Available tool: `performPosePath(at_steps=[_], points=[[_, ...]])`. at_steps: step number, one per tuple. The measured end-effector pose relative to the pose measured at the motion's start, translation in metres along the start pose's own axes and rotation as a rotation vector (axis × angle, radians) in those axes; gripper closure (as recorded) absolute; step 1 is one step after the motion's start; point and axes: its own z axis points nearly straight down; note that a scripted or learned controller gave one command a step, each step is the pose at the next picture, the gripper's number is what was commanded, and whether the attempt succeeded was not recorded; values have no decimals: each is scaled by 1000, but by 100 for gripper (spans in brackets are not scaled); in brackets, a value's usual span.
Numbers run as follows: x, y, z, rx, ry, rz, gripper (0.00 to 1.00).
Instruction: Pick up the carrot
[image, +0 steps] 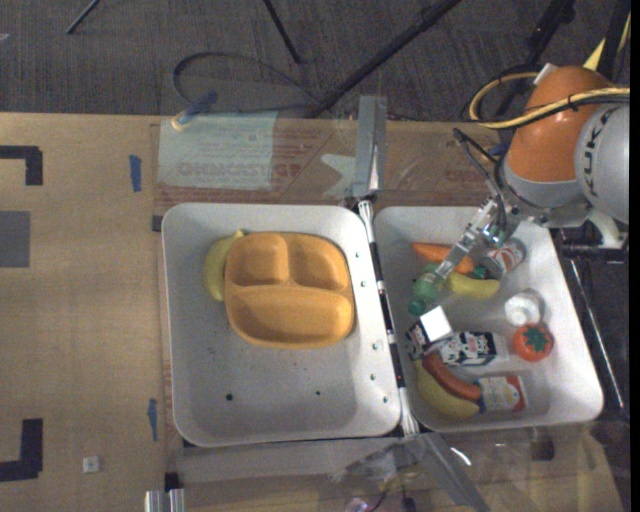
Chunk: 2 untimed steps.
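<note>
The carrot (432, 252) is a small orange wedge lying near the back left of the right bin (575, 385). My gripper (462, 256) slants down from the arm at the upper right and its tip sits over the carrot's right end, hiding that part. A bit of orange shows just below the tip. The carrot still rests on the bin floor.
Crowded around the carrot are a green bottle (427, 288), a yellow banana (474, 287) and a can (506, 256). Further forward lie a tomato (533, 342), a milk carton (468, 348) and a sausage (447, 378). The left bin (200, 390) holds an orange divided plate (290, 288).
</note>
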Motion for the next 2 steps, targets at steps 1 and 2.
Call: performPosePath(at_steps=[1, 2], points=[[-4, 4, -10, -16, -25, -1, 100], [91, 28, -76, -5, 8, 394, 100]])
